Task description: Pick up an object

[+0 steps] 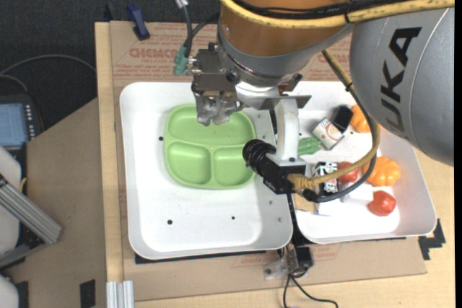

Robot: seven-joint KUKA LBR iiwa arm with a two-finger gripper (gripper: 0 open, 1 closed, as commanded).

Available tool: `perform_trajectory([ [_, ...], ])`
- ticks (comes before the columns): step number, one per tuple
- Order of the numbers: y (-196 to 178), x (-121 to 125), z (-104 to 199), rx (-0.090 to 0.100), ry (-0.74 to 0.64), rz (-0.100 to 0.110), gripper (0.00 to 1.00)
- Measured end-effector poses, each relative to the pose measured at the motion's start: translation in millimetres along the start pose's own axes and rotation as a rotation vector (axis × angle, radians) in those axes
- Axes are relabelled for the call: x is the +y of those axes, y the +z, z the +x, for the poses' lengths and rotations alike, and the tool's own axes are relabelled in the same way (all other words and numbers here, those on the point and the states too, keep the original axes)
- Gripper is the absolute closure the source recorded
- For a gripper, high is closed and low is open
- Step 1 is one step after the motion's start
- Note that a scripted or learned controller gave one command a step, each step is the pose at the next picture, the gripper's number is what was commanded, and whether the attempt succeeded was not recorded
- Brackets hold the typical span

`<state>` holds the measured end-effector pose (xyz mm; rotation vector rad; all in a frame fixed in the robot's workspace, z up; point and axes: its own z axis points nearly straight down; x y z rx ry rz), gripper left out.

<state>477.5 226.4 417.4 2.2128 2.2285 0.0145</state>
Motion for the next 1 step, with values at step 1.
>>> perform_trajectory([
  [1, -5.8, 1.9, -1.6, -0.005, 0.004, 0.005, 1.0],
])
